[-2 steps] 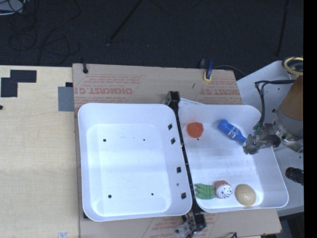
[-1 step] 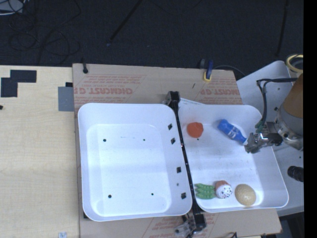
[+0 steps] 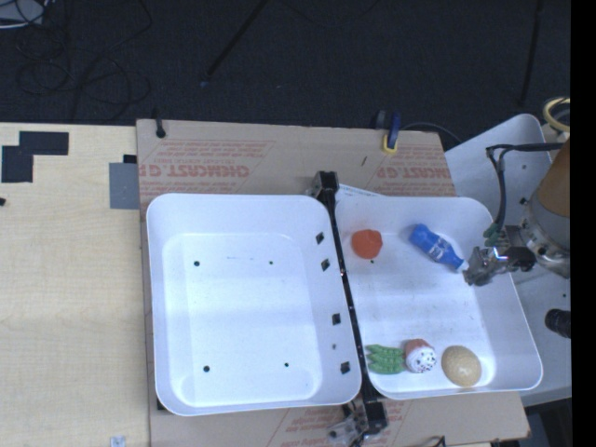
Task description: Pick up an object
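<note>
While your gripper (image 3: 481, 268) sits at the right bin's (image 3: 507, 343) right rim, just beside the blue bottle (image 3: 436, 247), you cannot tell its state. If you descend here, you may strike the rim or nudge the tilted bottle away. That bin also holds an orange ball (image 3: 367, 243) near the divider, and along the near wall a green toy (image 3: 385, 358), a white-and-red ball (image 3: 420, 356) and a tan egg (image 3: 461, 365). The left bin (image 3: 168, 250) holds nothing.

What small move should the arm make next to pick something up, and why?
Probably a short slide left, toward the blue bottle. The gripper sits at the right bin's right edge with nothing visibly between its fingers, and the bottle's near end lies just beside it, closer than the orange ball or the tan egg.
</note>
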{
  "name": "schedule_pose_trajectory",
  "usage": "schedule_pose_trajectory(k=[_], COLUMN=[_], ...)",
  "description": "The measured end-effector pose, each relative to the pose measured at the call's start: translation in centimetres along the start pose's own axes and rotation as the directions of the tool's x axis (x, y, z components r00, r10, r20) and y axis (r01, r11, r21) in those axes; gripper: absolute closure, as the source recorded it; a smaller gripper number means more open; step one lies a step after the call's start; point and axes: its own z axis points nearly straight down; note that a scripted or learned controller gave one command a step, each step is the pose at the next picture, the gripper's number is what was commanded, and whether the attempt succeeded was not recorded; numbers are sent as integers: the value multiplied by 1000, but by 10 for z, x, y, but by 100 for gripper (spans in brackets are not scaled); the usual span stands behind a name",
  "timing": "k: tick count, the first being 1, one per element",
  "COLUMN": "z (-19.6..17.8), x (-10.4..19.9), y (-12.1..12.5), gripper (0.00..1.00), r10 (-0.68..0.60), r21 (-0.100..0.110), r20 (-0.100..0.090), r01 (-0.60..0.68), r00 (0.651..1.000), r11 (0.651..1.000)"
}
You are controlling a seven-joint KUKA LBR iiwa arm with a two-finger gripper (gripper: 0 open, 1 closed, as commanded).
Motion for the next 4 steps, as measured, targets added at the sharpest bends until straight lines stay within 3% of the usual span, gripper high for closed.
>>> schedule_pose_trajectory(k=[2, 3, 4], z=[-19, -145, -94], x=[-1, -13, -25], y=[0, -59, -56], gripper=[100, 100, 100], r10=[2, -8, -10], r21=[2, -13, -4], r20=[-2, 5, 2], r01=[-1, 8, 10], r00=[1000, 1000, 1000], r11=[1000, 1000, 1000])
